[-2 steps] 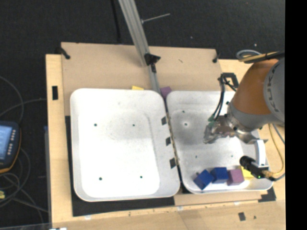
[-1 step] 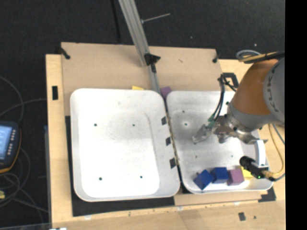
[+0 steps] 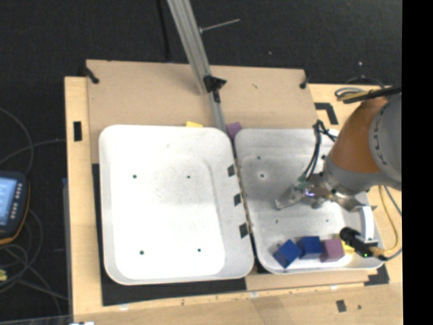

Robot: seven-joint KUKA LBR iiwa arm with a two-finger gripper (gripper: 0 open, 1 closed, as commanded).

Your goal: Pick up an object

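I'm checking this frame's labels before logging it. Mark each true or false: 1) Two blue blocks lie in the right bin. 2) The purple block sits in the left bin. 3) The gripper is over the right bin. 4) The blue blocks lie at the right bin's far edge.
1) True: two blue blocks lie in the right bin.
2) False: the purple block sits in the right bin, beside the blue ones.
3) True: the gripper is over the right bin.
4) False: they lie at its near edge.

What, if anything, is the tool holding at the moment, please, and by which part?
Nothing that can be seen: the tool hangs over bare floor in the right bin, apart from the blocks at its near edge.
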